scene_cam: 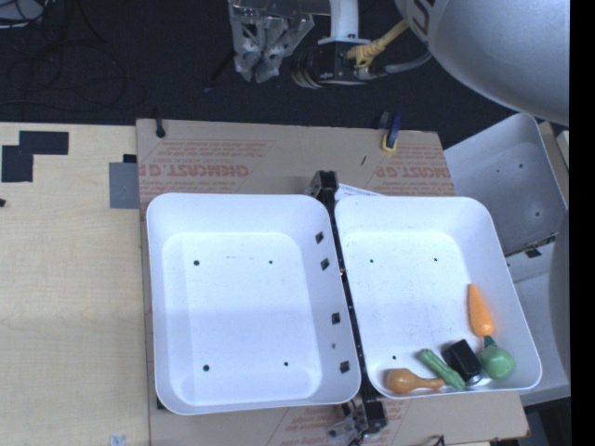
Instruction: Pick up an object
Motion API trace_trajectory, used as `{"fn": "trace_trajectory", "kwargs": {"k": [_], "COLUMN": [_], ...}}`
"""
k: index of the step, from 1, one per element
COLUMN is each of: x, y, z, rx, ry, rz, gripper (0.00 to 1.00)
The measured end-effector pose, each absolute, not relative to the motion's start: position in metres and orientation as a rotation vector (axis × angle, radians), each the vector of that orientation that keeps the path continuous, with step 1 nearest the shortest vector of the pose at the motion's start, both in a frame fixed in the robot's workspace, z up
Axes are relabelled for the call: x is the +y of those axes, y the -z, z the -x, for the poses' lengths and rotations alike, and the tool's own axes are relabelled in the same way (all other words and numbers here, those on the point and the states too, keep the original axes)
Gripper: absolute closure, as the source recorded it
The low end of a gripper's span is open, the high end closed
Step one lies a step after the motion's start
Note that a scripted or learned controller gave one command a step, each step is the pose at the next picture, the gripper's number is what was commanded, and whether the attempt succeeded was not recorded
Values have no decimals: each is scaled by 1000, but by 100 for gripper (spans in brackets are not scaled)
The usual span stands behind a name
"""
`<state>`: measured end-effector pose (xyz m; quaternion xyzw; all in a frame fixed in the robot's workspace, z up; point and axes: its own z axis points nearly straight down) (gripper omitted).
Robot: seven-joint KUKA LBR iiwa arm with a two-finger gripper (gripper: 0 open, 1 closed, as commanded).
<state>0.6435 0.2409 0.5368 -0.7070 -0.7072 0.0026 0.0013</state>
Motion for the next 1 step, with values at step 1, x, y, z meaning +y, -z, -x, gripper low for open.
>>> {"fn": "trace_trajectory", "kwargs": {"k": [1], "x": [243], "y": [-537], "z": [-644], "rx": [-2223], "ry": [-6], "rz": [2217], "gripper": [100]}}
